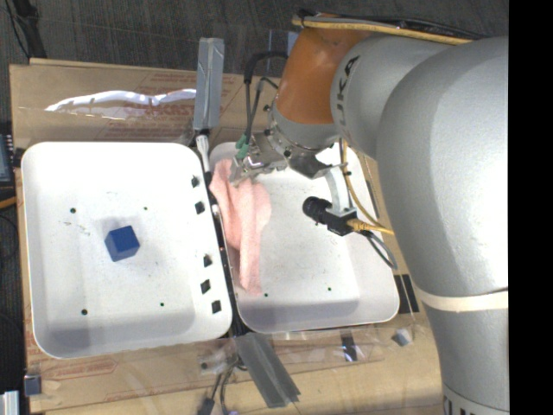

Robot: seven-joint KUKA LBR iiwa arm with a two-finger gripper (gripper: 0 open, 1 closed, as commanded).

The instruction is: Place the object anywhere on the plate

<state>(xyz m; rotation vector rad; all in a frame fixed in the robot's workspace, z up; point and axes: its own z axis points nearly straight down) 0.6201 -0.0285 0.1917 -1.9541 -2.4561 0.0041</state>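
Note:
A small blue cube [122,242] sits on the floor of the left bin [52,171], left of its middle. A pink, cloth-like thing [243,223] lies in the right bin [346,296] along its left wall, running from the far corner toward the front. My gripper [245,157] hangs over the far end of this pink thing, right at its top edge. The wrist hides the contact, so I cannot tell whether it holds anything. The gripper is far from the blue cube.
The grey arm with its orange band [315,76] covers the far right of the right bin. A black cable plug [324,212] hangs over that bin's middle. A grey bar [207,80] stands behind the divider between the bins.

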